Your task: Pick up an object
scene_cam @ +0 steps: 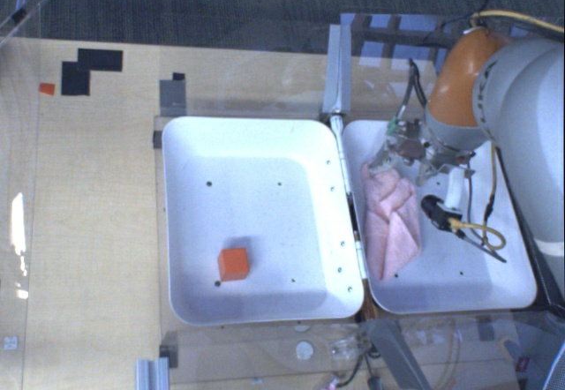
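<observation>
- The gripper (395,153) sits over the upper left part of the right bin (494,291), right at the top end of a pink cloth (391,221).
- Whether its fingers are parted or closed on anything cannot be told; the wrist and cables crowd that spot.
- The cloth's top edge appears to rise toward the gripper, perhaps touching it, but no fabric can be made out between the fingers.
- From there the pink cloth trails down along the right bin's left wall, crumpled and folded, ending near the bin's lower left corner.
- A black and yellow cable (459,225) loops beside the cloth on its right, hanging from the wrist over the bin floor.
- The orange band (461,79) and the grey arm (530,106) reach in above the right bin's upper right part.
- An orange block (234,264) lies in the left bin (256,141), in its lower left area, well apart from the gripper.
- On the bench (88,221), black patches (88,69) and a small orange marker (47,89) sit at the upper left.
- No writing or labels can be read.
</observation>
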`<action>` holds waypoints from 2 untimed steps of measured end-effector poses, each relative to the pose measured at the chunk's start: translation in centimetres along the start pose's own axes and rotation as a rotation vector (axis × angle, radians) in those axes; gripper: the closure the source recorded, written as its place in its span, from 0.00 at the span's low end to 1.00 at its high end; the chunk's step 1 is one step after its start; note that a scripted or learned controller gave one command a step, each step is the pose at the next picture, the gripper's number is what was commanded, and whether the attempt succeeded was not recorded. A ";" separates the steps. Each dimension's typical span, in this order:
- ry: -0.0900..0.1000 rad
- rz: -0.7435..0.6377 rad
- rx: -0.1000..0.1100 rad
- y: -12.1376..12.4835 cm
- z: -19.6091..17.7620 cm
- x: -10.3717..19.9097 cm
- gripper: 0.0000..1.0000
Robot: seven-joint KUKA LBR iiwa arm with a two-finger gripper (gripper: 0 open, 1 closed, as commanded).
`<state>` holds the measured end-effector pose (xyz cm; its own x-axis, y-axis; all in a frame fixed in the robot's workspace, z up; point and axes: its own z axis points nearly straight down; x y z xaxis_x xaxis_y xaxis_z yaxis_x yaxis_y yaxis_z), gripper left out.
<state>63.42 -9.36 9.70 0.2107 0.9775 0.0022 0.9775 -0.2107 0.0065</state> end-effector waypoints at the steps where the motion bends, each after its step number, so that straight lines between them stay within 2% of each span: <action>1: -0.003 -0.225 -0.006 -0.5 0.6 -8.9 0.00; 2: -0.002 -0.433 -0.012 -6.9 0.5 -4.8 0.00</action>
<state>55.66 -12.63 9.17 -0.2190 0.9757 -0.0056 0.9755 0.2191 0.0181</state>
